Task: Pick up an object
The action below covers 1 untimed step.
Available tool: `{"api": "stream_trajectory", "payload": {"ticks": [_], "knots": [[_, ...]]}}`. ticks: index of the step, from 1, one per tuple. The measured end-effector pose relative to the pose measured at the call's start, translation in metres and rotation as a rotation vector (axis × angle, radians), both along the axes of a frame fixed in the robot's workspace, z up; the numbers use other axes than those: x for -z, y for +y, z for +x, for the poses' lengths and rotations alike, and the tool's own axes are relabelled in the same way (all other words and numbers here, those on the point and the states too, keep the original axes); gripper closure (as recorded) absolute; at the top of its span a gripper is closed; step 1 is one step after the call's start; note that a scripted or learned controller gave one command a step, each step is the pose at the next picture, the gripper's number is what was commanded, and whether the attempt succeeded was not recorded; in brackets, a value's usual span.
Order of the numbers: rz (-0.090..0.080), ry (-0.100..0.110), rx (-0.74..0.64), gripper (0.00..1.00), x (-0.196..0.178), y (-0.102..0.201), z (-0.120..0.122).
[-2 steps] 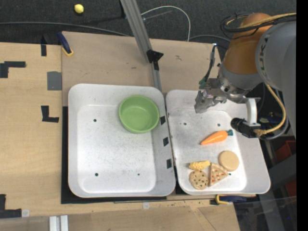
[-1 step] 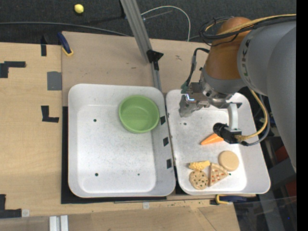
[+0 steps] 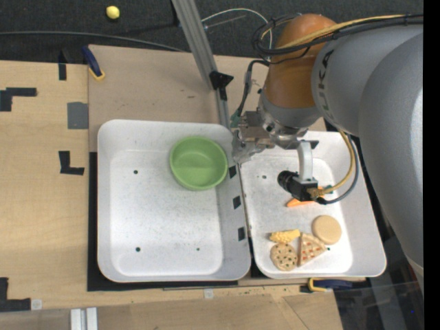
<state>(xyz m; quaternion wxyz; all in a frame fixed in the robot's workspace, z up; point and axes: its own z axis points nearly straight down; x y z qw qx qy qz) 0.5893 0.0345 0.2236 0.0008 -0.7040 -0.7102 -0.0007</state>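
Note:
My gripper (image 3: 242, 141) hangs over the far end of the divider between the two bins, just right of a green bowl (image 3: 198, 162). The bowl stands upright in the far right part of the left bin (image 3: 113, 198). In the right bin (image 3: 361, 256) a small orange piece (image 3: 295, 202) lies mid-bin. Near that bin's front sit a tan round biscuit (image 3: 326, 229), a yellow corn piece (image 3: 284, 236), a pizza slice (image 3: 311, 248) and a dotted round cracker (image 3: 282, 256). The wrist hides the fingertips.
The grey arm with its orange band (image 3: 295, 60) covers the right bin's far right side. A slanted metal pole (image 3: 196, 40) rises behind the bins. A yellow ball (image 3: 112, 11) lies on the dark floor far back. Blue clamps (image 3: 93, 63) grip the bench board.

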Motion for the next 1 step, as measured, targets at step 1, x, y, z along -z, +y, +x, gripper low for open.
{"api": "stream_trajectory", "payload": {"ticks": [1], "knots": [[0.000,0.000,0.001,1.00,-0.0136,0.0511,-0.0067]]}}
